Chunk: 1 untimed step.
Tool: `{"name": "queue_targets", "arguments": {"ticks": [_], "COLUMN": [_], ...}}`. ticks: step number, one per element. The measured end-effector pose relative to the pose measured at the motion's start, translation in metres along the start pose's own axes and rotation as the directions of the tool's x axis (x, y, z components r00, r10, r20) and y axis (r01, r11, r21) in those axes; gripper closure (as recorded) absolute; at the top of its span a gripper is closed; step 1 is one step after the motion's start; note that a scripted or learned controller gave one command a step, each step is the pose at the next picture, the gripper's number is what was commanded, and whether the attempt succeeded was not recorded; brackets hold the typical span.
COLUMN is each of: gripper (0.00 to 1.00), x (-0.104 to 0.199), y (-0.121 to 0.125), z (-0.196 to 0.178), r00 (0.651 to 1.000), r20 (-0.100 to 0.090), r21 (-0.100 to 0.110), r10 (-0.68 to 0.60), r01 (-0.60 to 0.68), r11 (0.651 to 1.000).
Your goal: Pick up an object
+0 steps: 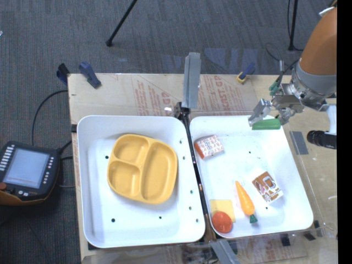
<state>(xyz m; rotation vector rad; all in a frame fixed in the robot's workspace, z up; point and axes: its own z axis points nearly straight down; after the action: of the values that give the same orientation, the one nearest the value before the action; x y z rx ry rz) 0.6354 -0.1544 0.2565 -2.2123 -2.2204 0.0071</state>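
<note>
A green block (266, 124) sits pinched between the fingers of the gripper (268, 118), raised over the far edge of the right bin (291, 164). Below in that bin lie a red-patterned packet (209, 146), a carrot (245, 199), a brown carton (267, 187), a tomato (222, 221) and a yellow slice (221, 207). The left bin (91, 175) holds a yellow divided plate (143, 168).

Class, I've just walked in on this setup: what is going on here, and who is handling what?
A grey robot arm with an orange band reaches in from the right, its gripper above the far edge of the right white bin, with a green block at its tip. That bin holds a red-patterned packet, an orange toy carrot, a brown-and-white carton, a yellow cheese slice and a red tomato. The left white bin holds a yellow divided plate.
</note>
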Motion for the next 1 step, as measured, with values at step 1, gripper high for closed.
{"name": "queue_targets", "arguments": {"ticks": [1], "gripper": [0.00], "x": [-0.0482], "y": [-0.0060], "z": [0.1724], "r00": [0.961], "r20": [0.000], "r21": [-0.003], "r10": [-0.276], "r01": [0.276], "r11": [0.961]}}
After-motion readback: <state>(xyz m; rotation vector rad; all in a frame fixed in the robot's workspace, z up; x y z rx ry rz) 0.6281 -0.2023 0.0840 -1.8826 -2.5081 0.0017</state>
